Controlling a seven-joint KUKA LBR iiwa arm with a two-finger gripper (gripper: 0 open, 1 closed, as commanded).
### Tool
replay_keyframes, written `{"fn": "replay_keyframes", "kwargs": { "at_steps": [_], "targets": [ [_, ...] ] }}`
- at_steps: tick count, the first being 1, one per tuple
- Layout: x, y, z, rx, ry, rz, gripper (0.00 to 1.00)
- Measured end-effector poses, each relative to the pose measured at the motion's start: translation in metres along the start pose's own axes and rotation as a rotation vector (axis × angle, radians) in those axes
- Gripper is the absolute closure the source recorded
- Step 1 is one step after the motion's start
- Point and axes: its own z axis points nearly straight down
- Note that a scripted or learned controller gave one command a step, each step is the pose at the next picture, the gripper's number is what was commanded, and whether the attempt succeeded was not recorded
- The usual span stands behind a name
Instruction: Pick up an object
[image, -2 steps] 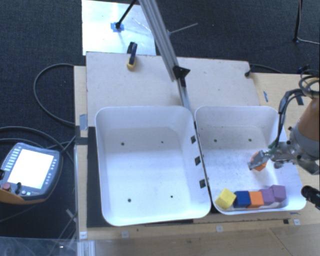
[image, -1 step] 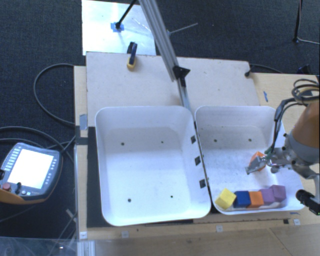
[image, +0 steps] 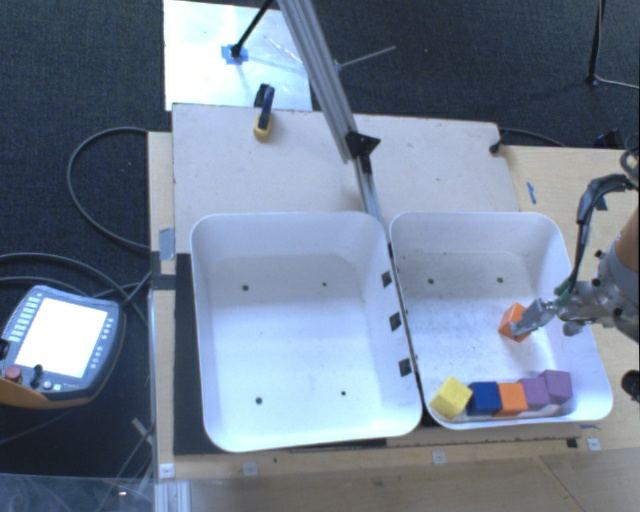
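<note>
Far left, at 9 o'clock of the scene, a teach pendant (image: 55, 340) lies off the desk (image: 300, 160) on the dark floor, its cable looped above it.

Left bin (image: 215, 300): a shallow white tray, with small dark holes seen in its floor. A yellow-and-blue clamp (image: 263, 110) rests on the desk at the bin's 12 o'clock, and a slanted metal rod (image: 330, 90) runs down to the seam between the two bins.

Right bin (image: 450, 250): five blocks are lined up along the near wall, from 7 to 5 o'clock, in this order: yellow block (image: 451, 397), blue block (image: 485, 397), orange block (image: 512, 397), pale purple block (image: 537, 391), purple block (image: 558, 384). They are packed touching one another. A sixth piece, the orange-red block (image: 514, 320), sits apart at roughly 3 o'clock of the bin floor.

The gripper (image: 535, 316) is lowered into the right bin from 3 o'clock, its tip right against the orange-red block. Whether its parts are apart, together or clamped on the block cannot be told; contact is obscured.

Step judged in hand: the grasp attempt on the orange-red block, at or just before closure. The block is not seen lifted; it appears to rest on the bin floor. Next move judged to call for firm closure across the block, then a straight rise clear of the bin wall.
</note>
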Motion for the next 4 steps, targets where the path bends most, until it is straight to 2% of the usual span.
{"fn": "replay_keyframes", "kwargs": {
  "at_steps": [1,2,3,4],
  "targets": [
    [0.000,0.001,-0.008,0.001,0.000,-0.004,1.00],
    [0.000,0.001,-0.007,0.002,0.000,-0.004,0.00],
    [-0.018,0.062,0.101,0.001,-0.005,0.001,0.00],
    [-0.016,0.053,0.104,-0.022,-0.014,0.001,0.00]
  ]
}}
